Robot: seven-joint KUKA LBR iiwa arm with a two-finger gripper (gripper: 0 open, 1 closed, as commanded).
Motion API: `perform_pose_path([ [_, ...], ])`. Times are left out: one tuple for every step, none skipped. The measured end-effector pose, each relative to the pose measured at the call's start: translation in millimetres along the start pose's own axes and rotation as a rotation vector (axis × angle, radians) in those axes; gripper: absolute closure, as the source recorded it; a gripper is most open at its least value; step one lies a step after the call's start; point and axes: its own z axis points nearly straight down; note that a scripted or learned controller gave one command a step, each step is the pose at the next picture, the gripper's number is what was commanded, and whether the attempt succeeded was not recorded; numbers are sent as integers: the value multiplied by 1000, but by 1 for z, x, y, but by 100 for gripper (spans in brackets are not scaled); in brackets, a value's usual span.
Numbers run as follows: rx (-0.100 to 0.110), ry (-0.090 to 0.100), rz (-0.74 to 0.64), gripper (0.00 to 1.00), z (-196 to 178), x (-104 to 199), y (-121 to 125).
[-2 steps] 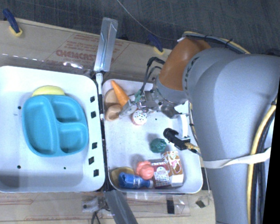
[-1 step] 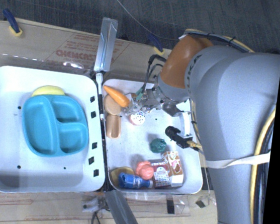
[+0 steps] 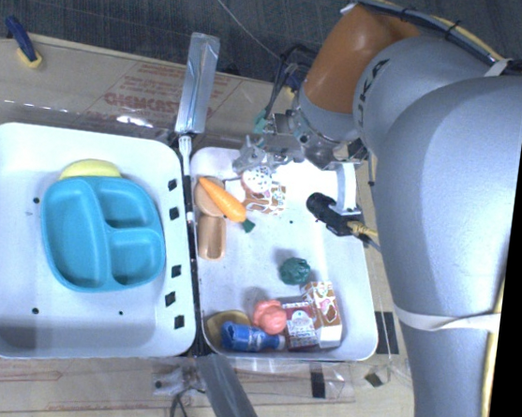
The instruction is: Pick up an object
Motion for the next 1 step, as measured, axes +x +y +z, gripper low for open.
perform_pose_path([
  [10, 1, 14, 100, -13, 6, -46],
])
